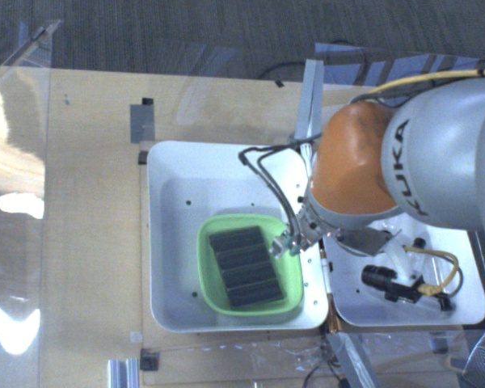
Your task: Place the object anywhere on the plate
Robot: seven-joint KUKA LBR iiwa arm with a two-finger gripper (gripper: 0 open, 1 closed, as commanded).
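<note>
1. The dark ribbed block (pixel 244 267) lies flat on the green plate (pixel 204 257), just to the view's left of the gripper (pixel 288 244) and a little below it.
2. Its long axis runs from the far side of the view to the near side. The near end leans slightly towards the gripper's side, and the ribs run across its width.
3. The gripper hangs over the plate's rim on the arm's side, close to the block's far corner. From here I cannot tell whether it touches the block or the plate.
4. I cannot tell how far open the gripper is. I see nothing held in it.
5. The plate sits in the white bin (pixel 166 217), which reaches away from the gripper to the view's left, on the wooden surface (pixel 81 241).
</note>
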